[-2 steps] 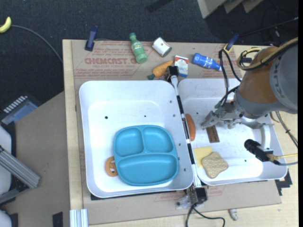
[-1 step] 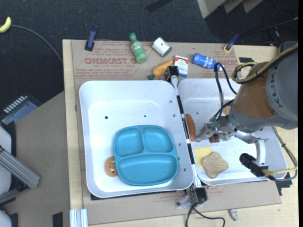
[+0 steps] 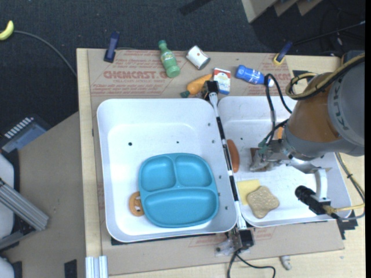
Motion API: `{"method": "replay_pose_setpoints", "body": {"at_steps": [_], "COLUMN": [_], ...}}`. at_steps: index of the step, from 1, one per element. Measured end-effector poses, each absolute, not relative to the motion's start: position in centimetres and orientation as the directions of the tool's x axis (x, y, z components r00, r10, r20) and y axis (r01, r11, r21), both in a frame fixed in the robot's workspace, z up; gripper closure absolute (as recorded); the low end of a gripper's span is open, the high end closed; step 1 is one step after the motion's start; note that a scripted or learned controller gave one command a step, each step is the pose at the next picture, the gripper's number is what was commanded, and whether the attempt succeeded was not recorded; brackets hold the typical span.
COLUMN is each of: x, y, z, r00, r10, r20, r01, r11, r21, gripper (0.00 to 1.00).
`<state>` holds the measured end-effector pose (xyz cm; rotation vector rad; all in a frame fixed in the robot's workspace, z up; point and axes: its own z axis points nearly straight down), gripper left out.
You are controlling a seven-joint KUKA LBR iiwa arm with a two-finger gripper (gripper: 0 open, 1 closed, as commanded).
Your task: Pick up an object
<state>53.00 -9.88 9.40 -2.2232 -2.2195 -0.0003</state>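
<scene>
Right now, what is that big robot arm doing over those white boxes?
The grey and orange arm reaches into the right bin, trying to pick something up. Its gripper hangs low near the bin's middle, with nothing seen between its fingers. A hot dog lies by the bin's left wall, and a cracker and yellow cheese slice sit in front. The left bin holds a blue divided plate.

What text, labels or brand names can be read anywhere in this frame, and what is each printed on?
"CHEMCAST": red print on the brown board behind the left bin; smaller red lines around it are too blurred to read.
Green bottle: label too small to read.
Blue can: print unreadable.
Small red and white carton: print unreadable.
White can: no legible text.
</scene>
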Motion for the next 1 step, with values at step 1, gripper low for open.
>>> {"method": "replay_pose_setpoints", "body": {"at_steps": [1], "x": [54.57], "y": [-3.6], "z": [18.48], "r00": [-0.001], "r10": [1.0], "r20": [0.0], "r01": [1.0], "r11": [0.001], "r21": [0.001], "gripper": [1.0]}}
